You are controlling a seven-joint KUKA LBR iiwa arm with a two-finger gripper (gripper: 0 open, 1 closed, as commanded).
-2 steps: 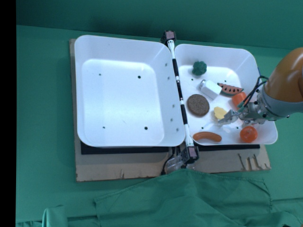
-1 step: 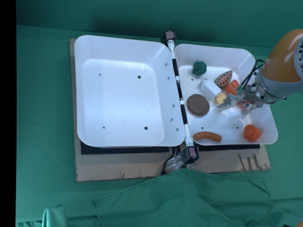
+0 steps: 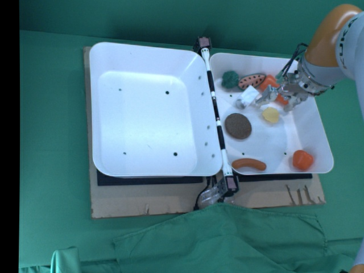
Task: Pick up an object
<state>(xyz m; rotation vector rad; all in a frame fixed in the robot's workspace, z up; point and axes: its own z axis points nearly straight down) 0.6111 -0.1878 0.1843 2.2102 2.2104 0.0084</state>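
Looks like the reach-and-settle step of the pick: gripper (image 3: 277, 97) low in the far part of the right bin (image 3: 320, 147), in among a cluster of small things. Nothing visibly held. Jaw opening: cannot tell from this slant, with metal and toys overlapping.

Likeliest target, judging by closeness: either the white block (image 3: 248, 95) just beside the gripper on the side toward the bins' middle, or the orange piece (image 3: 269, 83) touching or partly under it. Which of the two, hard to say. Also close: a yellow lump (image 3: 271, 115) just on the near side, a striped piece (image 3: 251, 81) and a green lump (image 3: 230, 79) along the far wall. Further off: brown disc (image 3: 238, 125) mid-bin, sausage (image 3: 248, 164) by the near wall, orange ball (image 3: 302, 160) in the near right corner.

Next move probably calls for centring over one item alone, then closing and lifting straight up. Risk: crowding, so a neighbour may get nudged or pinched along.

Left bin (image 3: 114, 53) alongside, white and shallow with a few dark dots on its floor, joined to the right one by a striped bar (image 3: 215, 110). Both on cardboard (image 3: 114, 206) over a green cloth (image 3: 51, 124); rumpled green fabric (image 3: 227, 238) at the near edge.
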